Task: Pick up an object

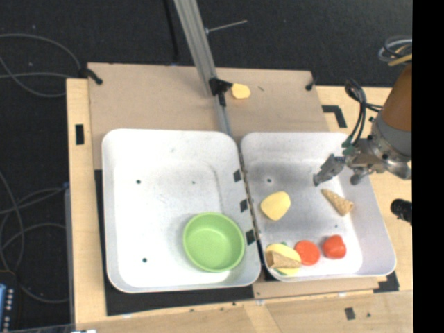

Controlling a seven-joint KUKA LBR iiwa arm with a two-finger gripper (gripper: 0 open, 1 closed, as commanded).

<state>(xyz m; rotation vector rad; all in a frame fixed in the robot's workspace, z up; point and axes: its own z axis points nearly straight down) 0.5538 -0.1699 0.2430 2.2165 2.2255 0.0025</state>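
Pincer (338, 171) hangs with fingers apart and nothing between them over the right bin (378, 210), the tan wedge (337, 201) lying just below it; recommend centring over the wedge and descending fully before closing.

Single fixed overhead camera, set well above the bench (152, 96), looking down at a slant, framing the left bin (139, 165) and right bin (291, 158) whole, with the arm (399, 109) entering at right.
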